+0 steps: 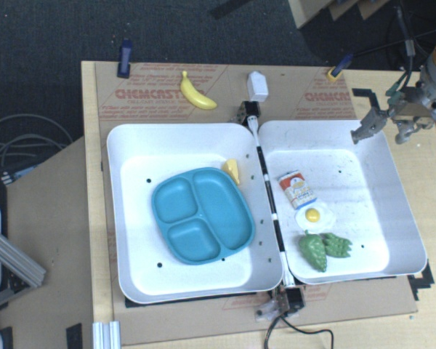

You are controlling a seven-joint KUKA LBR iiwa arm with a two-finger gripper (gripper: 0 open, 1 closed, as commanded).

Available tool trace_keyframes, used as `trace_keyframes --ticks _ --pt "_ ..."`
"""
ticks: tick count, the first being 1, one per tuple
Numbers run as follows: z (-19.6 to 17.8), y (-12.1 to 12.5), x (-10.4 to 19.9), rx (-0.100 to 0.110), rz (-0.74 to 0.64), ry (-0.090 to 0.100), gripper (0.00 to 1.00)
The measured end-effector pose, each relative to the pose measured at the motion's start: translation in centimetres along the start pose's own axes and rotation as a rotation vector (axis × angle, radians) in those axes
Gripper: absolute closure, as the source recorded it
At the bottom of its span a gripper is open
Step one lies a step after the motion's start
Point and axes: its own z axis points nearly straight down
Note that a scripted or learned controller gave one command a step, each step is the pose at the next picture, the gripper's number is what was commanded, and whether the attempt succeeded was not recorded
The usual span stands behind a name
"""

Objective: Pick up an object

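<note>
- White bins (131, 195): left has a blue tray (201, 214); right has carton (297, 190), egg (313, 215), greens (324, 246).
- Gripper (386, 124) hovers over the right bin's far corner, jaws spread, nothing between them.
- Pick not yet made; everything remains.

Dark carpet floor (51, 20), coiled cables (22, 147), cardboard-topped bench (102, 267)

One fixed camera looked down at a slant from above the bench (167, 86), taking in both bins (123, 151).
</note>
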Motion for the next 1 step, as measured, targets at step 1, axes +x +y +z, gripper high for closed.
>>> trace_keyframes --ticks 1 --pt "7.45 -8.53 0.56 0.001 0.001 0.0 0.0"
